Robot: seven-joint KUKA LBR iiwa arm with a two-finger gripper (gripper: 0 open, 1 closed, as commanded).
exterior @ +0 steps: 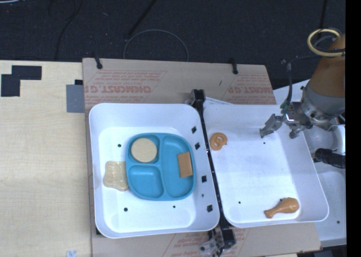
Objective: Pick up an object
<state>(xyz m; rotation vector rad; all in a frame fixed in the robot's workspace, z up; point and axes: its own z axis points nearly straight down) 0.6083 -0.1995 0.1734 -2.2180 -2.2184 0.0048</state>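
My gripper (284,127) hangs over the upper right part of the right bin (254,165), its two fingers spread apart with nothing between them. An orange pretzel-like piece (218,140) lies at that bin's upper left, well to the left of the gripper. A tan drumstick-shaped piece (282,207) rests near the bin's lower right corner. In the left bin (107,120) a blue divided plate (159,166) carries a round tan disc (143,149) and a brown rectangular piece (185,164). A pale yellow piece (115,175) sits just left of the plate.
The two bins meet at a black clamp rail (204,160). A cardboard sheet (175,83) lies under them. The arm's orange band (328,75) and grey wrist (324,106) stand at the right edge. A pale wooden benchtop (39,165) extends to the left.
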